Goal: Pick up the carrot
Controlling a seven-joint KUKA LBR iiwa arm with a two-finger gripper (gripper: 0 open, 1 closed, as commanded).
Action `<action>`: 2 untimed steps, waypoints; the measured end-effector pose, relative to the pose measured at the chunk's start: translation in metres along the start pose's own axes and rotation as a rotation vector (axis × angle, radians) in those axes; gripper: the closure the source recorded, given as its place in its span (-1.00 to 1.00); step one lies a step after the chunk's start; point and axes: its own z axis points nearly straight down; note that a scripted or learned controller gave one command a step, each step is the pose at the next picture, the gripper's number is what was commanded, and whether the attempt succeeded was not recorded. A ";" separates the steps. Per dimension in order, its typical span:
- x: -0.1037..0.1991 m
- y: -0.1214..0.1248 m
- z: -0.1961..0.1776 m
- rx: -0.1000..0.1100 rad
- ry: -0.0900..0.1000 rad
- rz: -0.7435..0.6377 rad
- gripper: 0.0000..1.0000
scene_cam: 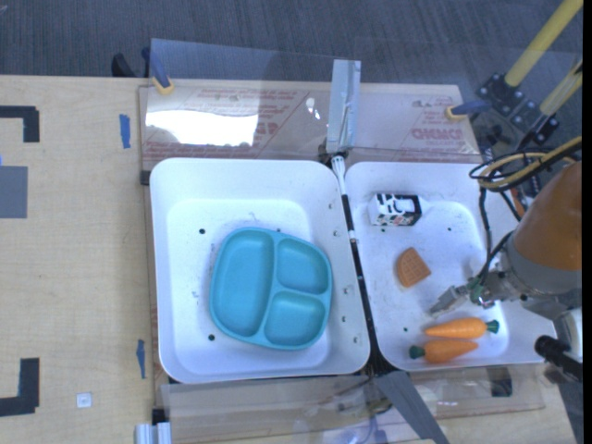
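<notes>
Pale wooden bench (74, 276), two white bins | right bin (435, 178), lower right of frame: two carrots (455, 328) stacked near front wall | gripper (456, 297) just above upper carrot, fingers slightly parted, holding nothing | advisable: descend straight, straddle across upper carrot's mid-body, avoid nudging lower one.

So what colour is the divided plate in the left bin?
Light blue, a plain turquoise shade with no pattern. The divided plate shows clearly in the camera view.
</notes>
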 end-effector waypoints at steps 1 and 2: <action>-0.002 0.000 0.000 -0.001 0.003 -0.003 -1.00; -0.008 -0.002 0.000 0.000 0.002 -0.133 -1.00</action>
